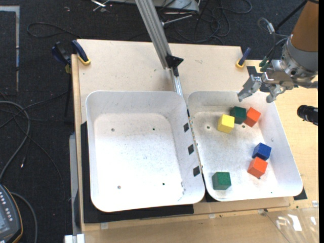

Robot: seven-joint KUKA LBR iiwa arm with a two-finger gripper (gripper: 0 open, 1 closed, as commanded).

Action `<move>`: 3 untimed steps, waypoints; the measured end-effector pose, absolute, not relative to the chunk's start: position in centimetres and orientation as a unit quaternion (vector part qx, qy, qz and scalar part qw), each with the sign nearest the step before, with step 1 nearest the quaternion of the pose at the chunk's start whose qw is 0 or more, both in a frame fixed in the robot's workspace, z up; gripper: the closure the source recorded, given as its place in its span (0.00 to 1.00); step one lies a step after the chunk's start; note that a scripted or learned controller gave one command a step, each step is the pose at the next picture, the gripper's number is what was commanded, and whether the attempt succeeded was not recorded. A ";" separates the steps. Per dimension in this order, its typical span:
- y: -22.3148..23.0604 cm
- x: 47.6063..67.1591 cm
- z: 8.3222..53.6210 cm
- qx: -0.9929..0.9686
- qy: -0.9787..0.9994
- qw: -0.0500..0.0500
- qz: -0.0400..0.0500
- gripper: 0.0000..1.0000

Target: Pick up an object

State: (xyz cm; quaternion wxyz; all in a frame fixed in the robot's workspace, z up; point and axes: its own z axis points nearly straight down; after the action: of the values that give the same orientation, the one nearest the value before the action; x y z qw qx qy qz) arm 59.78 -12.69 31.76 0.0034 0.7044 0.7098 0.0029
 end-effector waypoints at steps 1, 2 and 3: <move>-14.9 63.3 15.3 0.707 0.707 -0.003 -0.002 0.00; -11.3 62.6 9.5 0.706 0.709 0.001 0.000 0.00; -11.4 62.6 10.6 0.707 0.707 0.001 0.000 1.00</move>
State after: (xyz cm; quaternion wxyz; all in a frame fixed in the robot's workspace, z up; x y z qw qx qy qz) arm 62.57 -11.40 10.55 0.0010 0.7070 0.7072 0.0004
